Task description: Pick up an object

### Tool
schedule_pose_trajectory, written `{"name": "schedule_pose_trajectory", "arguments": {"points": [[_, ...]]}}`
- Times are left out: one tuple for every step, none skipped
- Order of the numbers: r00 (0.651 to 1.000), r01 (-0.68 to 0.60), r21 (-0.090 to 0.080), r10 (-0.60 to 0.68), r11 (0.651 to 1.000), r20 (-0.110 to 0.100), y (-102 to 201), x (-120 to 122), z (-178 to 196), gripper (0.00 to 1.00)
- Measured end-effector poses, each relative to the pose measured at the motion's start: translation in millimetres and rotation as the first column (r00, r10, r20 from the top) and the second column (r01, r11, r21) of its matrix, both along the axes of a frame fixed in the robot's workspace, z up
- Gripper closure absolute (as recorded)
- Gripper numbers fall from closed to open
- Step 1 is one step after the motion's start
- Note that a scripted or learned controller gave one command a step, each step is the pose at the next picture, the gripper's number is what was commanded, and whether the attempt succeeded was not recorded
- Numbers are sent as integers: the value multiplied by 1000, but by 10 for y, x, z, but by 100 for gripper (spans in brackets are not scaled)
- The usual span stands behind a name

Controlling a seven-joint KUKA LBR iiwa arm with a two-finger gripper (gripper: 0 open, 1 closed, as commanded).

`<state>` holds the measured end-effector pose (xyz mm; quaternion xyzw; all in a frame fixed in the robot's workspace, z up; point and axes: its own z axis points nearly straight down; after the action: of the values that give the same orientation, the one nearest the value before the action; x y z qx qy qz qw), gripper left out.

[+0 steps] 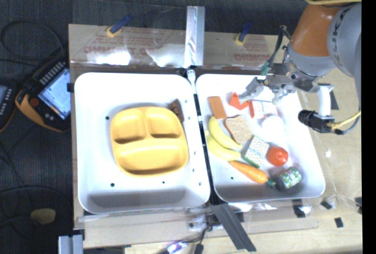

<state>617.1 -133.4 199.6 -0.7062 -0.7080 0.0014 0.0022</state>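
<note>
The right bin (311,147) holds several toy foods: a banana (218,135), a bread slice (238,127), an orange block (217,107), a red piece (238,100), a red-and-white box (261,109), a white egg shape (272,124), a tomato (278,156), a carrot (251,172), a checkered green-white piece (256,150) and a green leafy piece (288,178). My gripper (265,90) hangs over the bin's far side, just above the red-and-white box. It is open, its fingers spread, with nothing between them.
The left bin (88,129) holds a yellow divided plate (150,138) and a small brown piece (175,108) at its far right. A black-and-orange handheld unit (50,97) lies left of the bins. The arm's wrist (314,35) stands over the right bin's far right corner.
</note>
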Motion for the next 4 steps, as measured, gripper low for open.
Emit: {"name": "schedule_pose_trajectory", "arguments": {"points": [[979, -202, 2, 202, 979, 0, 85, -1286, -604, 0], [941, -338, -9, 338, 941, 12, 279, -1303, -960, 0], [941, -337, -12, 337, 941, 18, 276, -1274, -878, 100], [959, -284, -2, 284, 959, 15, 162, -1291, -931, 100]]}}
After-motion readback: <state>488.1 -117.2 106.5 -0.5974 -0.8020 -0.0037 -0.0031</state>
